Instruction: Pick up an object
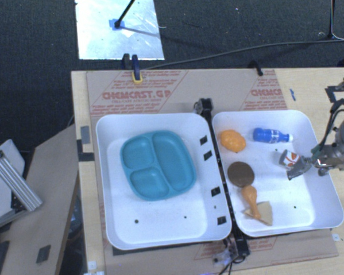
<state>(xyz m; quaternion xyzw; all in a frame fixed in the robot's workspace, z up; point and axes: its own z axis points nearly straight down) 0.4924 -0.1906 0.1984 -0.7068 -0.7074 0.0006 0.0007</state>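
The right bin holds several small things. An orange lump lies at its back left and a blue bottle lies on its side at the back. A brown disc sits near the divider, with an orange and tan drumstick-shaped piece in front of it. A small white and red object lies toward the right wall. My gripper hangs low over the right side of this bin, just in front of and touching or almost touching that white and red object.
The left bin holds a blue divided plate. Black clips run along the wall between the bins. The arm enters over the right bin's right wall. A cable crosses the floor behind the bench.
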